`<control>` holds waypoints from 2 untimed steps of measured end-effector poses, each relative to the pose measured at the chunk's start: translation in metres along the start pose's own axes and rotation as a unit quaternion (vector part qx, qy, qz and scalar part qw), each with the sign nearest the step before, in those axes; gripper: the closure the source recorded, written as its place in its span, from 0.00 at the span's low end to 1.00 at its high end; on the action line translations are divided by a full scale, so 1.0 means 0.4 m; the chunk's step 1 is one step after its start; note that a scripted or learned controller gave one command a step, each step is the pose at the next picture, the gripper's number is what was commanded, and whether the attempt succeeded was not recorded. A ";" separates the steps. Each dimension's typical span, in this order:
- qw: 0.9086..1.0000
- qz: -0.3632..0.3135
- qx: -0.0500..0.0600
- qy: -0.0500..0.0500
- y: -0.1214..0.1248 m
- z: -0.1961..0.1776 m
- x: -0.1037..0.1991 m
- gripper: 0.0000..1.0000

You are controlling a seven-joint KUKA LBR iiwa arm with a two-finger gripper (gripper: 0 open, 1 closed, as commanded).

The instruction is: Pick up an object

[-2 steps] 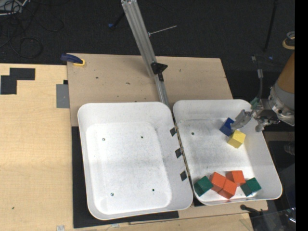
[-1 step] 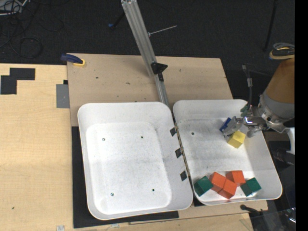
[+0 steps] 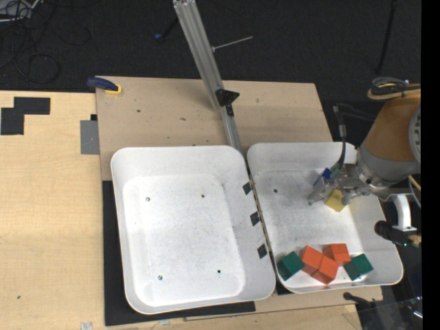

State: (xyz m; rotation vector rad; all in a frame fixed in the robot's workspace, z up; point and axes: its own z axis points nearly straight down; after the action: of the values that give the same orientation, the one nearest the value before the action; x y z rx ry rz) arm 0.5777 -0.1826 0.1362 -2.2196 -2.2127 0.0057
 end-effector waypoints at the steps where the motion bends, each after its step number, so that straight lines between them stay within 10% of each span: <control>1: 1.000 0.002 -0.002 -0.001 0.001 -0.032 -0.004 1.00; 2: 1.000 0.002 -0.005 -0.002 -0.005 -0.138 -0.010 1.00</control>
State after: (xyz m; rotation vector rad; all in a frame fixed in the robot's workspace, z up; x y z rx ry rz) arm 0.5762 -0.1869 0.1913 -2.2299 -2.2152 -0.0011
